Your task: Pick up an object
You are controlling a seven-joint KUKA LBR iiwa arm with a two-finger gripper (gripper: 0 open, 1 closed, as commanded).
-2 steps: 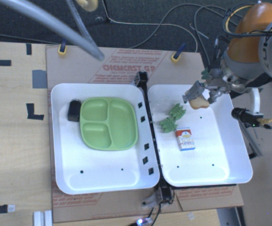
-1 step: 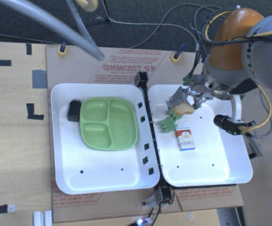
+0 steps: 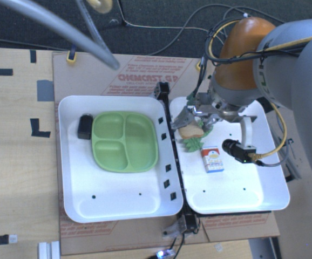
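Observation:
In the right bin [image 3: 264, 190], my gripper [image 3: 192, 122] hangs low at the far left corner, beside the divider between the bins. Its two silver fingers are spread apart and it is open. A tan, bread-like piece [image 3: 190, 131] lies directly under the fingertips, and a green leafy toy [image 3: 194, 143] pokes out just in front of it. Whether the fingers touch the tan piece I cannot tell. A small white carton with a red and blue print [image 3: 214, 159] lies flat a little nearer the camera.
The left bin [image 3: 113, 204] holds a green divided plate [image 3: 125, 142] and a small black block [image 3: 85, 127] at its left side. A black cable fitting [image 3: 237, 150] hangs from the wrist over the right bin. The arm's orange band [image 3: 242, 53] covers that bin's far edge.

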